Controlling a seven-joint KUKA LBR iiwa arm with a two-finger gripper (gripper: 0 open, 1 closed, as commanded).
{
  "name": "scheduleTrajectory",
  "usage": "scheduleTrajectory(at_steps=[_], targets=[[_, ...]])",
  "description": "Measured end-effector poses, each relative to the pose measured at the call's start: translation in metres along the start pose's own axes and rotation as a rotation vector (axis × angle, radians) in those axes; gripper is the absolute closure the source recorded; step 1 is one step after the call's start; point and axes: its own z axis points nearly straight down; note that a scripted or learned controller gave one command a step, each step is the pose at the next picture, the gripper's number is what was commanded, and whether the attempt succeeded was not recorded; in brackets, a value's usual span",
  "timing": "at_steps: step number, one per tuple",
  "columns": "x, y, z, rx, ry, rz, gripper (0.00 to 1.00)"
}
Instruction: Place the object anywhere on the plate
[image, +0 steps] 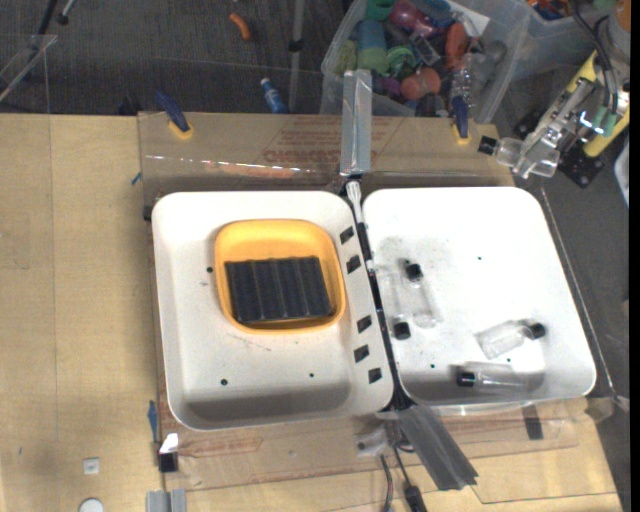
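Observation:
A yellow-orange plate lies in the left bin. A black ribbed rectangular object rests flat on the plate and covers most of its floor. My gripper hangs at the upper right, outside the bins and beyond the far right corner of the right bin. It is far from the plate and touches none of the objects.
Several clear vials with black caps lie in the right bin: one near the divider, one toward the front right, one at the front edge. A box of colourful toys stands behind the bins.

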Motion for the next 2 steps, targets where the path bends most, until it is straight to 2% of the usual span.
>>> scheduleTrajectory(at_steps=[1, 2], targets=[[-0.019, -0.036, -0.034, 0.0, -0.002, -0.108, 1.0], [-0.047, -0.074, -0.069, 0.0, -0.004, -0.445, 1.0]])
